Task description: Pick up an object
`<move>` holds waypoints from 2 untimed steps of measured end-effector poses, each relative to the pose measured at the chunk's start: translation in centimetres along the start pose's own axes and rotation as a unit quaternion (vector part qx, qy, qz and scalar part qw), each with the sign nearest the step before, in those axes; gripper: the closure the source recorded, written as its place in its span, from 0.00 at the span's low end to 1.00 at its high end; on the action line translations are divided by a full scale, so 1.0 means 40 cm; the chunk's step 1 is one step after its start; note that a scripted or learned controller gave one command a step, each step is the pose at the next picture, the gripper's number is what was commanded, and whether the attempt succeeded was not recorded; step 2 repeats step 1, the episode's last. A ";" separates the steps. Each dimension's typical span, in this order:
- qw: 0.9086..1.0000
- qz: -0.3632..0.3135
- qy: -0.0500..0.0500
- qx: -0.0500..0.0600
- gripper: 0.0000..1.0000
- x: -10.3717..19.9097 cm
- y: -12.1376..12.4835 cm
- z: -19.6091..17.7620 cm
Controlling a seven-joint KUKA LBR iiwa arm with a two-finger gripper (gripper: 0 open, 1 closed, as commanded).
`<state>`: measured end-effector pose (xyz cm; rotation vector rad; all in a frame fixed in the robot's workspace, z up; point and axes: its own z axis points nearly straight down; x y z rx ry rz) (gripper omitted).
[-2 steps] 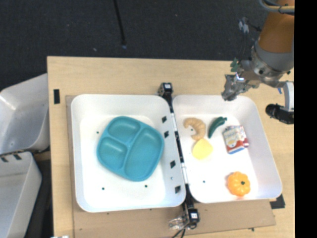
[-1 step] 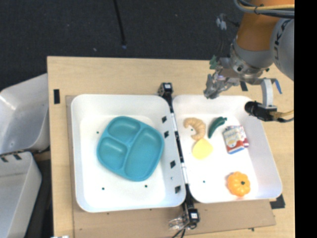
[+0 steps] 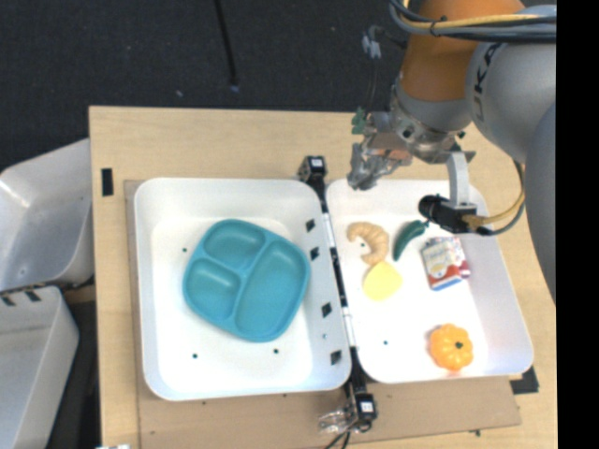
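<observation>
The right bin (image 3: 487, 344) holds a tan croissant (image 3: 370, 239), a green pepper (image 3: 408, 238), a pale yellow lemon-like piece (image 3: 381, 282), a small red and white packet (image 3: 444, 262) and an orange pumpkin (image 3: 450, 346). My gripper (image 3: 365, 174) hangs over the far left corner of that bin, above and behind the croissant. I see nothing between its fingers. The left bin (image 3: 159, 344) carries a blue divided plate (image 3: 246, 279).
A row of black clips (image 3: 329, 279) runs along the seam between the two bins. The arm's orange band (image 3: 449, 36) and grey link fill the upper right. A black cable end (image 3: 447, 213) hangs over the right bin's far side.
</observation>
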<state>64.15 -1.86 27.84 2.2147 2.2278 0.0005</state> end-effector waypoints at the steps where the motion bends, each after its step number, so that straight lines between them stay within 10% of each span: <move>1: 1.000 0.000 0.000 0.001 1.00 0.145 -0.001 0.045; 2: 1.000 0.000 0.000 0.001 1.00 0.145 -0.001 0.045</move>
